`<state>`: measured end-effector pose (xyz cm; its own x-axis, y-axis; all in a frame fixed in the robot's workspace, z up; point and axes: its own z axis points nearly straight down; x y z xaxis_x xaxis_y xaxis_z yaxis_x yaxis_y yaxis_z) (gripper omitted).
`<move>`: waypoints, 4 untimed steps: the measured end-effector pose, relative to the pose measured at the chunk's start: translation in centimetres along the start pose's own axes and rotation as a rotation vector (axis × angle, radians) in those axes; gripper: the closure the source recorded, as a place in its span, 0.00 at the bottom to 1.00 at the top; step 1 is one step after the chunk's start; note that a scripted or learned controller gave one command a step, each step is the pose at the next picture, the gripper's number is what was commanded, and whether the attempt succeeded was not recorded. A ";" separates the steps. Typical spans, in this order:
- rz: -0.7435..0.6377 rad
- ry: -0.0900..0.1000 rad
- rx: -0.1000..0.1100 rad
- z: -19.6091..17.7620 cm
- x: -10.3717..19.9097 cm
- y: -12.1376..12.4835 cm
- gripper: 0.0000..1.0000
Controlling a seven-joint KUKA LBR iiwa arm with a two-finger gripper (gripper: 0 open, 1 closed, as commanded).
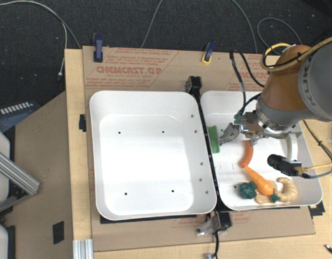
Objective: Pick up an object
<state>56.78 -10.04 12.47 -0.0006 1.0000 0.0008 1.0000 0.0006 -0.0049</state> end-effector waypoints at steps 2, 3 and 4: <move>0.000 -0.001 -0.010 2.8 0.0 0.2 1.00; 0.000 -0.001 -0.010 -3.3 0.5 -0.1 1.00; 0.001 -0.001 -0.010 -8.6 -0.2 -0.8 1.00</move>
<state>56.00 -10.23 21.06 0.0003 1.0000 -0.0006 1.0000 -0.0003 0.0053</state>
